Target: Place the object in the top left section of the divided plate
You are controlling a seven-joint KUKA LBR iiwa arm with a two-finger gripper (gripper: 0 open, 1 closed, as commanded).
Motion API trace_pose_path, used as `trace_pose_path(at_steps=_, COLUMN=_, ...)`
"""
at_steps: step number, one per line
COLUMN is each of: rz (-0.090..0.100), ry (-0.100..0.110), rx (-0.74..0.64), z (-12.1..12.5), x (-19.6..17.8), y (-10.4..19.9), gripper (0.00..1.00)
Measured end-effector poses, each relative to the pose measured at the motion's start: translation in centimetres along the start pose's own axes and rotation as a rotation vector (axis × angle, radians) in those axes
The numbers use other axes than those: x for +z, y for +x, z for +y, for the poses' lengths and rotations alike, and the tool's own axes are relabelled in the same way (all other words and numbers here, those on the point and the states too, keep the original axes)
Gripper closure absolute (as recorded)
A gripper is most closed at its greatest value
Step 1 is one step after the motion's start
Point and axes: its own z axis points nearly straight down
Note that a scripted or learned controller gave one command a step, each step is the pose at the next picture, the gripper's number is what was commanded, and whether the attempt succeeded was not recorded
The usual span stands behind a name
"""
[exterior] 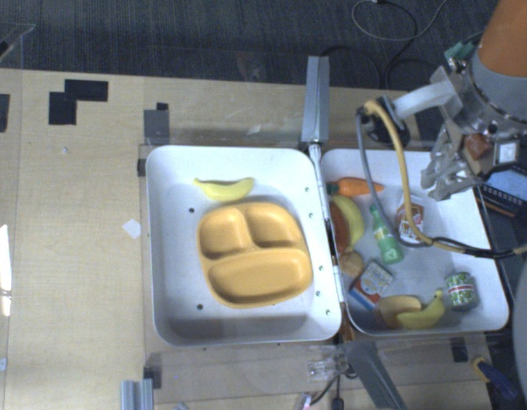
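A yellow divided plate [250, 253] lies in the left bin [169, 229], with two small sections at its far side and one large section at its near side. A yellow banana [224, 189] lies in that bin just beyond the plate's top left section. My gripper [447, 176] hangs over the far right part of the right bin [489, 267]. I see nothing between its fingers.
The right bin holds a carrot [360, 187], a green-yellow fruit [349, 219], a green bottle [385, 239], a small box [371, 282], a second banana [423, 311], a small can [460, 289] and a round packet [410, 220]. A yellow hose [402, 178] and black cables loop over it.
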Motion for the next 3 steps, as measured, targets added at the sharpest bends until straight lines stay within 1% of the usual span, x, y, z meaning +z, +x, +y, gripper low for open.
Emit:
trace_pose_path(at_steps=1, rz=-0.003, ry=-0.001, rx=-0.004, z=13.8, x=0.1, y=-4.7, gripper=1.00)
trace_pose_path(at_steps=2, rz=-0.002, ry=-0.001, rx=0.000, z=6.2, x=0.1, y=-1.3, gripper=1.00)
trace_pose_path(at_steps=3, rz=0.000, ry=-0.001, rx=-0.246, z=-3.4, x=0.0, y=-1.0, gripper=1.00)
